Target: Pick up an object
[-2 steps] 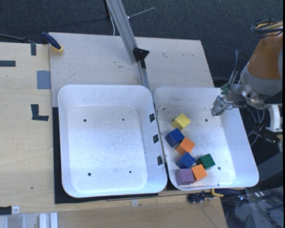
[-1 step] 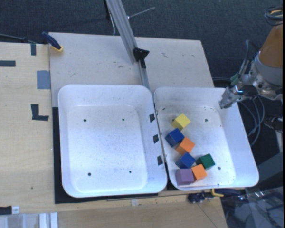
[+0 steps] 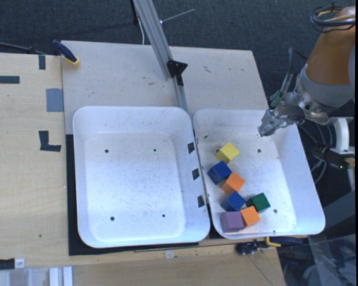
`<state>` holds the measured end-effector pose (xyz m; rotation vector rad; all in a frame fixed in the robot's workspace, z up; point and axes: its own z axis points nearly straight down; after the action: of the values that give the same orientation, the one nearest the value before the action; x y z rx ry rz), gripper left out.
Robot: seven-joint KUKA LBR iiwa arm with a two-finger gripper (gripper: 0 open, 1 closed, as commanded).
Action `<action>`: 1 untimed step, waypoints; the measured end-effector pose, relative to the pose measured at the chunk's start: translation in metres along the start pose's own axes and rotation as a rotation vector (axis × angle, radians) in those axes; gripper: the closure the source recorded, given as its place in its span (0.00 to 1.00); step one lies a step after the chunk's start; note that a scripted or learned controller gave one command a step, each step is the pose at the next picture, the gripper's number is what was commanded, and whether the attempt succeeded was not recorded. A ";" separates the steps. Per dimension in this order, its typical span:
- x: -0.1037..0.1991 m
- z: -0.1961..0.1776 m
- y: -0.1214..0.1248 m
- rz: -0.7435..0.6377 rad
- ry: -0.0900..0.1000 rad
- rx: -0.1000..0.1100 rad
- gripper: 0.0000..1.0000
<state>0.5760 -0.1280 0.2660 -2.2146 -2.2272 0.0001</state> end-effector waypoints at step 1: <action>0.059 0.015 -0.006 -0.001 0.001 0.002 1.00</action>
<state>0.5697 -0.0686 0.2509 -2.2118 -2.2269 0.0010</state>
